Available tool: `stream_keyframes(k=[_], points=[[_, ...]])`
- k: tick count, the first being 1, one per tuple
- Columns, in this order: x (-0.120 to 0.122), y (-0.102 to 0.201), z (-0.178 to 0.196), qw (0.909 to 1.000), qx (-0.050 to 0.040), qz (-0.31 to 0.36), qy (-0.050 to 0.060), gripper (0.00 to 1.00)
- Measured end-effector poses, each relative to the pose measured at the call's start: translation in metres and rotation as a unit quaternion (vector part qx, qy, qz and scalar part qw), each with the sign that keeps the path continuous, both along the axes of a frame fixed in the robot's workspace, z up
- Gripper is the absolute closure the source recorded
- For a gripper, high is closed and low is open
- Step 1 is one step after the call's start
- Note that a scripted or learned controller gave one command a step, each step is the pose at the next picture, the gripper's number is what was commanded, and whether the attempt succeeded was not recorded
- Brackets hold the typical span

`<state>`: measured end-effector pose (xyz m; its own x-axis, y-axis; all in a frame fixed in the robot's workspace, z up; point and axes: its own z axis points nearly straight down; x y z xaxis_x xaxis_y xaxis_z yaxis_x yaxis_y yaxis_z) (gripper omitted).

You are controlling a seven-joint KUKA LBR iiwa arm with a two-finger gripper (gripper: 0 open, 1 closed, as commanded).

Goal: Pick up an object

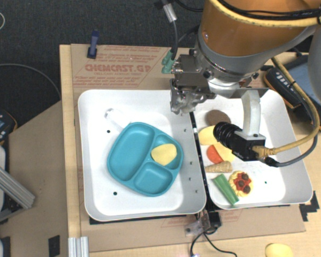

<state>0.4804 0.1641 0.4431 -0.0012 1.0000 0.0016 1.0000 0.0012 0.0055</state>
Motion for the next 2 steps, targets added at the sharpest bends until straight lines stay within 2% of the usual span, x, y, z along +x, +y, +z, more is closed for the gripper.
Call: stream_keyframes(k=[1,2], points=[[-0.003,0.055,-0.088,1.0000,-0.0025,0.002,0.008,1.00],[0.028,0.057,0.100,1.0000,0.0028,0.000,-0.006,1.00]])
